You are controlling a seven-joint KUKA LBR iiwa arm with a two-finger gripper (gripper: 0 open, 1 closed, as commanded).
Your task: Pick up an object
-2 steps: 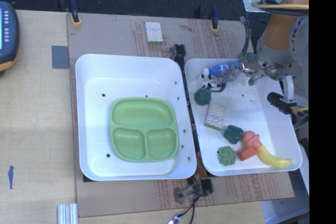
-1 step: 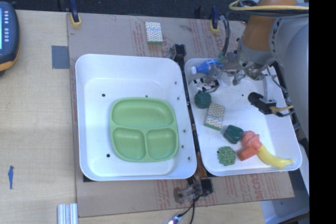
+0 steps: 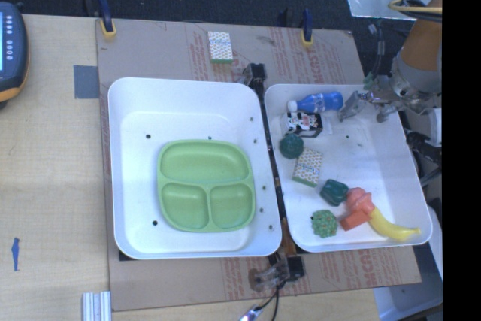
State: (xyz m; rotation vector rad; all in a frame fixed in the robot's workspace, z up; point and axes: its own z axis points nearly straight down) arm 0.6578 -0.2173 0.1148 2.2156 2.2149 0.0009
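Note:
The right bin (image 3: 391, 162) holds several small objects. A blue bottle (image 3: 319, 101) lies at its far edge, with a black and white toy (image 3: 304, 122) and a dark green ball (image 3: 291, 146) just below it. Nearer the front are a patterned box (image 3: 308, 167), a teal block (image 3: 334, 192), a bumpy green ball (image 3: 324, 223), an orange piece (image 3: 358, 208) and a yellow banana (image 3: 394, 226). My gripper (image 3: 367, 110) hangs over the bin's far right corner, right of the bottle. Its fingers are spread open and nothing is between them.
The left bin (image 3: 128, 162) holds a light green divided plate (image 3: 205, 184). A small patterned block (image 3: 219, 46) lies on the cardboard behind the bins. Clamps (image 3: 306, 25) hold the cardboard's far edge. A blue and yellow device (image 3: 11, 49) sits at the far left.

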